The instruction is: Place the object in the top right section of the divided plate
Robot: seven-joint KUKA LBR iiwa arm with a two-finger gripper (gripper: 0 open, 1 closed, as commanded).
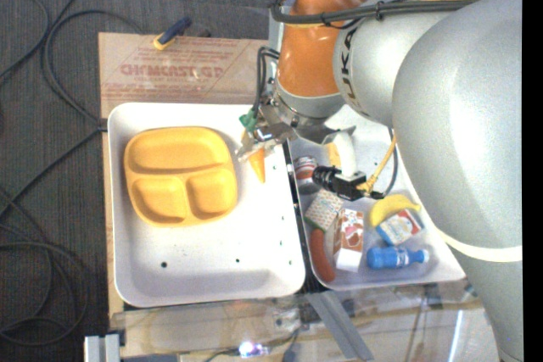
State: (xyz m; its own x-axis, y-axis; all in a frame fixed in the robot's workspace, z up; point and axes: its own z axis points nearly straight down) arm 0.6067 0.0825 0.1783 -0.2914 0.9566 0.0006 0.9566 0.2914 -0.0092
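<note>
Grey arm (458, 97) overhead carries the gripper (257, 140), pinching 1 carrot (258, 165) point-down; the yellow plate (180, 174) lies just left of it.

Orange carrot (257, 163) in the tool (255, 144), just beside yellow divided plate (180, 174) in left bin (204, 275).

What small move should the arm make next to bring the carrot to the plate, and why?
Probably a short shift toward the view's left. The tool hangs over the left bin with the carrot below it, just right of the yellow divided plate, so the carrot is not yet above the plate's top right section.
</note>
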